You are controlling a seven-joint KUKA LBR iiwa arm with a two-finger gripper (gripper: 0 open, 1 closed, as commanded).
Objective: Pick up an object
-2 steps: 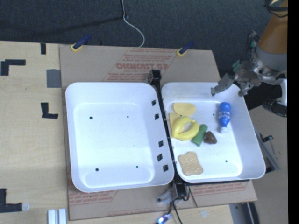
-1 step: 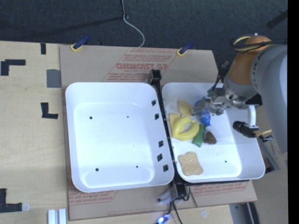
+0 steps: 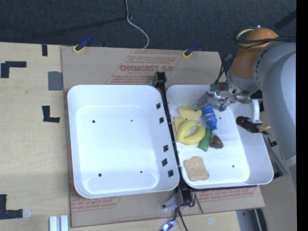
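Two shallow white bins sit side by side on the bench. The left bin (image 3: 115,177) has nothing in it. The right bin (image 3: 240,170) holds six things clustered near its left wall: one yellow banana (image 3: 191,134), one pale yellow piece (image 3: 189,112), one blue bottle (image 3: 209,117), one green item (image 3: 205,142), one small brown lump (image 3: 217,141) and one tan slice of bread (image 3: 196,168). The gripper (image 3: 215,98) hangs at the bottle's upper end; its opening cannot be made out.
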